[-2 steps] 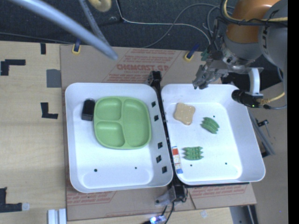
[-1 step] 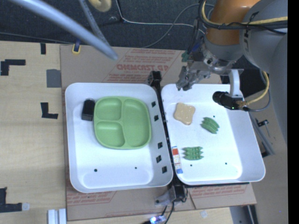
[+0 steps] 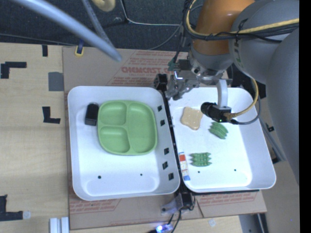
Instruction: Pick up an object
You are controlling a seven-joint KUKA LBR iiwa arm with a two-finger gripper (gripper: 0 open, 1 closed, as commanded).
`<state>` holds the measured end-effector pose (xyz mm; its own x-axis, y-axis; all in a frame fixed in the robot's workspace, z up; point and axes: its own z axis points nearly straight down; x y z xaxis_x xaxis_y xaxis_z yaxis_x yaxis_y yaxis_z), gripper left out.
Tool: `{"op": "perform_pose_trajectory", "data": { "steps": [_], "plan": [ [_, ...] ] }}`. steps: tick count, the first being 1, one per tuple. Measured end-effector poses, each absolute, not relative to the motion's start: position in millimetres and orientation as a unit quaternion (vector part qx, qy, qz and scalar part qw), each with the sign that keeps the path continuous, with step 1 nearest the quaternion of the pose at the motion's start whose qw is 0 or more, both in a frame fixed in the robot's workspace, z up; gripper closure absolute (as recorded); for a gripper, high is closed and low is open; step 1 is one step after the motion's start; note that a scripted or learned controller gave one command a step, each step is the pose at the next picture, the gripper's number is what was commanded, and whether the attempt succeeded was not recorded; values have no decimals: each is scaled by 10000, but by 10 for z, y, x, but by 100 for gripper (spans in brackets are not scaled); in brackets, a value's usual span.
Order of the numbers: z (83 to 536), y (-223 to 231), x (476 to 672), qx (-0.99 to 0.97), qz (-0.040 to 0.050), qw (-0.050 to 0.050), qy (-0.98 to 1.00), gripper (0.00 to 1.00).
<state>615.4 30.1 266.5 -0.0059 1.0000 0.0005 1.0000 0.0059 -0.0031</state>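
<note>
Grey arm's jaws [image 3: 177, 87] hover over top-left corner of right white bin [image 3: 252, 171]; cannot tell whether spread or pressed together. Tan bread-shaped piece [image 3: 191, 118] lies just below, apart. Two green pea pods [image 3: 218, 129] [image 3: 200, 158] nearby. Left white bin [image 3: 80, 144]: green divided plate [image 3: 128, 127], small black block [image 3: 91, 114].

1. A robotics lab — a grey industrial arm [image 3: 262, 28] with an orange band reaches over the bench [image 3: 29, 130].
2. Two shallow white bins [image 3: 80, 144] sit side by side on printed cardboard [image 3: 141, 64], with black tape marks [image 3: 48, 114] on the wooden bench top.
3. Loose cables [image 3: 146, 21] run across the dark backing — a test rig, with toy food [image 3: 200, 159] and a green divided plate [image 3: 127, 127] as props.
</note>
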Motion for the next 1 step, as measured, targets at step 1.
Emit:
{"op": "perform_pose_trajectory", "data": {
  "steps": [1],
  "plan": [
    [2589,795,5996,-7052,12,12,-7091,100]
  ]
}}
